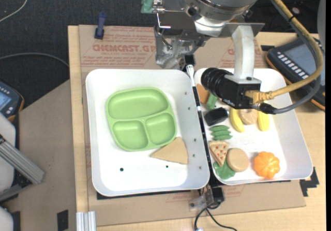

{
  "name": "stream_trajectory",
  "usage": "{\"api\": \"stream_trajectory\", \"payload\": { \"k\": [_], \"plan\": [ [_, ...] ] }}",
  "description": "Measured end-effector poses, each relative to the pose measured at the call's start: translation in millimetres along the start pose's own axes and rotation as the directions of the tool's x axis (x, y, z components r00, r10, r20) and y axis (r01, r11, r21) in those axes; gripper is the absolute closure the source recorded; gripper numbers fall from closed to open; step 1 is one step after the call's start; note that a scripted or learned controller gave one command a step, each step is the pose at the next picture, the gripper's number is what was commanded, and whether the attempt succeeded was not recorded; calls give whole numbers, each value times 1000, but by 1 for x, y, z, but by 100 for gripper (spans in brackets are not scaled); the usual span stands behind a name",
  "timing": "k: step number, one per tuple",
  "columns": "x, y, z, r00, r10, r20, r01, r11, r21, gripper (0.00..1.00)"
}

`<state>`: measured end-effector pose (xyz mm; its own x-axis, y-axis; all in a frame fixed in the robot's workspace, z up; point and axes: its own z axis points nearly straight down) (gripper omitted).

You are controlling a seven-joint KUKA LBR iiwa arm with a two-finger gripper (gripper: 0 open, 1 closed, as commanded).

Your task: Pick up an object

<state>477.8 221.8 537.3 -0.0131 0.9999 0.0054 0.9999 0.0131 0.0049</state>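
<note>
Items, bin at view R (299, 139): 1 orange pumpkin (266, 164), 1 round tan biscuit (238, 159), 1 waffle wedge (219, 150), 1 green pea pod (221, 132), 1 yellow banana (237, 120), 1 black block (215, 116). Bin at view L (98, 173): green 3-section plate (140, 118), tan wedge (170, 152) just beside it. My pincer (173, 55): over surface (124, 48) by L bin's far rim; released or clenched, cannot tell.

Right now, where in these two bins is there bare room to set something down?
Most bare room is in the left bin: the front strip below the green tray, left of the tan wedge. The right bin is crowded in its left and middle, from black block to pumpkin; only its right side is bare.
</note>
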Motion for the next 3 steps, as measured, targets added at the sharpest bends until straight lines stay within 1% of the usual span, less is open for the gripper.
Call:
{"api": "stream_trajectory", "payload": {
  "k": [1,2,3],
  "plan": [
    [1,-2,189,1000,13,14,-14,1000,23,100],
    [2,30,119,1000,14,2,-14,1000,-4,100],
    [-3,0,93,1000,11,3,-11,1000,1,100]
  ]
}}
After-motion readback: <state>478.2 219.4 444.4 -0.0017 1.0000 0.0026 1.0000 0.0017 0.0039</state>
